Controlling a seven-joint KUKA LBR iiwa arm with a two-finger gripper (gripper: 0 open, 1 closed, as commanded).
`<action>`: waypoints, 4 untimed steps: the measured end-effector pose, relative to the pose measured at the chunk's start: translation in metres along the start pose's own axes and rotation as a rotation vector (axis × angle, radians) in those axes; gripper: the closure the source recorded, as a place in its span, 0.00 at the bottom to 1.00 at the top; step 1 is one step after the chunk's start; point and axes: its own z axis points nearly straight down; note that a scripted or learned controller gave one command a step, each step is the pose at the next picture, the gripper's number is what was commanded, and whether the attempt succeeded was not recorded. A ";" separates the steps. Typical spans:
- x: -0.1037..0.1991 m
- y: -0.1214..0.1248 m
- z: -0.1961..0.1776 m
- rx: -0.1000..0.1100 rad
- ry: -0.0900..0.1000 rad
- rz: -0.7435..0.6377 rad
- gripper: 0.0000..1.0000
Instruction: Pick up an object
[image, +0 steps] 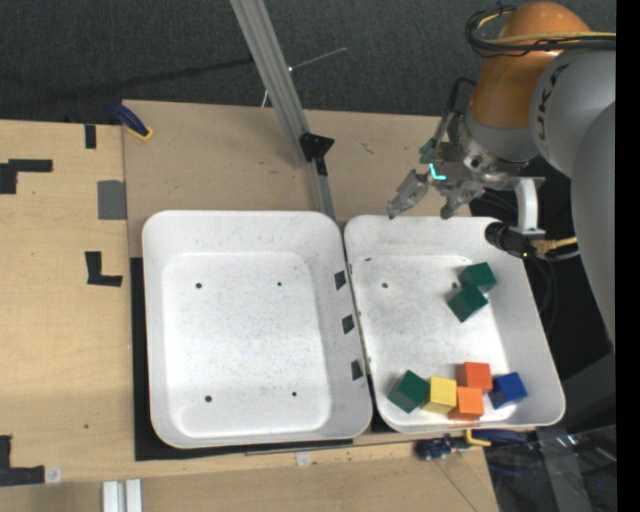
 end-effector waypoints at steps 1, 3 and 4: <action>0.000 0.001 -0.004 -0.005 -0.001 -0.001 0.00; 0.002 0.002 0.107 0.002 -0.001 -0.001 0.00; 0.002 0.001 0.139 0.000 -0.003 -0.001 0.00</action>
